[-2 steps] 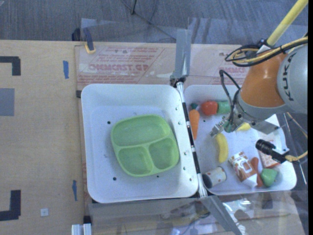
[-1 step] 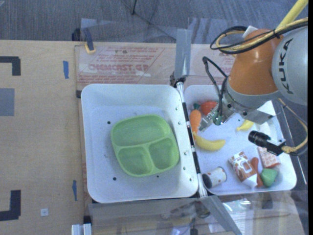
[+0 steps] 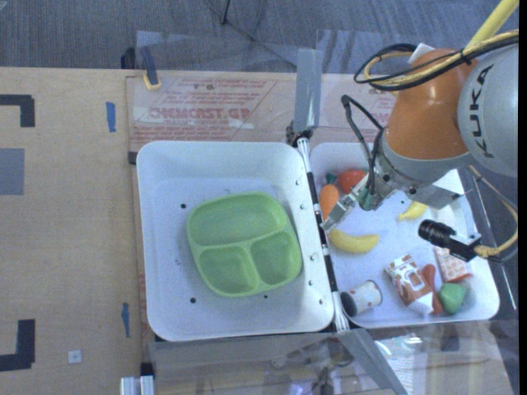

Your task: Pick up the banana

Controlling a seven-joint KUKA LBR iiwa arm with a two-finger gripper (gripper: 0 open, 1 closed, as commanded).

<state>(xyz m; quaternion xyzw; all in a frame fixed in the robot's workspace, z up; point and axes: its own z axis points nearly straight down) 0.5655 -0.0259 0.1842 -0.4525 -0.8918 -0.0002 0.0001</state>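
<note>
The robot's gripper (image 3: 344, 211) hangs low at the left edge of the right bin (image 3: 486, 303), its opening impossible to judge, seemingly lining up over the banana (image 3: 355, 241), which lies loose just beneath, nearer the camera.

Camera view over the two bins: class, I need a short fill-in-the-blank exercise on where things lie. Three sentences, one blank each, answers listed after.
1. The green divided tray lies in the ______ bin as the camera sees it.
2. The banana lies in the right bin, and its colour is ______.
3. The gripper hangs over the right bin, just above the banana and beside an ______ carrot.

Missing words: left; yellow; orange
</note>
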